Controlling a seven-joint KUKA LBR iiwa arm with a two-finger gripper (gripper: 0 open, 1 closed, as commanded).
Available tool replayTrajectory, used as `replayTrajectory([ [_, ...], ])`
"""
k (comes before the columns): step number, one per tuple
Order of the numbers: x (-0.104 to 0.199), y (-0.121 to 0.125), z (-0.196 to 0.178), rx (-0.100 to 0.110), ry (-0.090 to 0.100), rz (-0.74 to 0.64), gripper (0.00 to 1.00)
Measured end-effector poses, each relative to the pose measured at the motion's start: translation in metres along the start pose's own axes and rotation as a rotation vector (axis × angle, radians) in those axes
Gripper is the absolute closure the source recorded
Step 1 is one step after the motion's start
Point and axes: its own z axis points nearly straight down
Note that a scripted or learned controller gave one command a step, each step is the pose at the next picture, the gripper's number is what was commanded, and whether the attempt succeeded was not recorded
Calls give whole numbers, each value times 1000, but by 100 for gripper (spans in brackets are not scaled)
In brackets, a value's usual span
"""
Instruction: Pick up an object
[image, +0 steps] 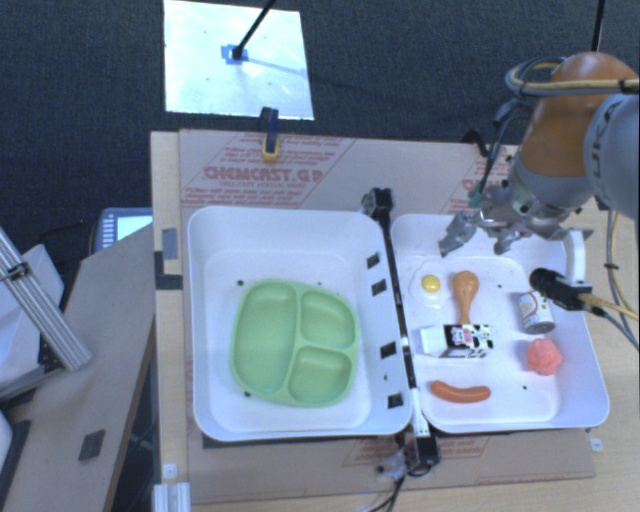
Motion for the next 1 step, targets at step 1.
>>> replayTrajectory([
  [1, 0, 3, -8, -13, -1, -2, 0],
])
